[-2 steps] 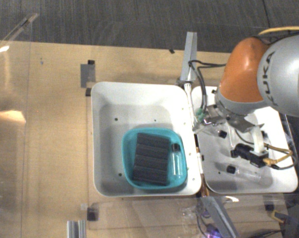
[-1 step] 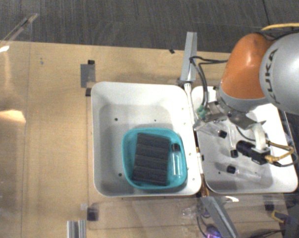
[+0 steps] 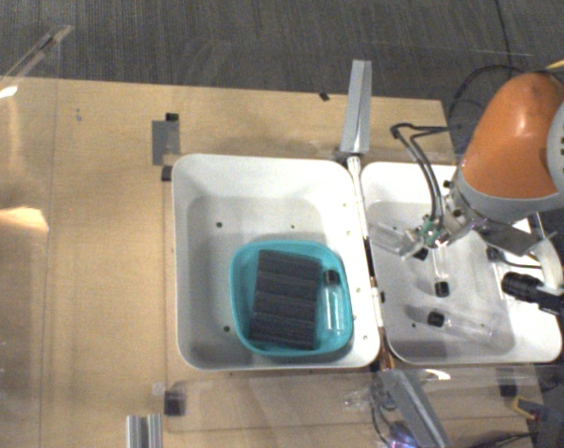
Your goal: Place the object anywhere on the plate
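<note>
From the camera view above the bench, my gripper hangs over the right bin, near its back left part, with the orange band of my arm bulking in from the right and hiding much of the wrist. I cannot tell how far the gripper is open, and I see nothing that I could call held in it. The thing I take to be the task's object, a dark ribbed block, lies flat on the teal plate in the left bin, well apart from my tool. It covers the plate's middle with its ribs running across, so I judge the placing done and my arm standing clear in the other bin so as not to disturb it. A small clear bottle-like piece lies just beside the block, along the plate's right side; I cannot say what it is for. The plate sits toward the front of its bin, near the wall shared with the right bin. Two small dark bits lie on the right bin's white floor below my gripper; I cannot identify them. The bins rest on a pale wooden bench with a sheen of reflected light at its left, and grey carpet runs behind it. Black cables loop down to my wrist.
</note>
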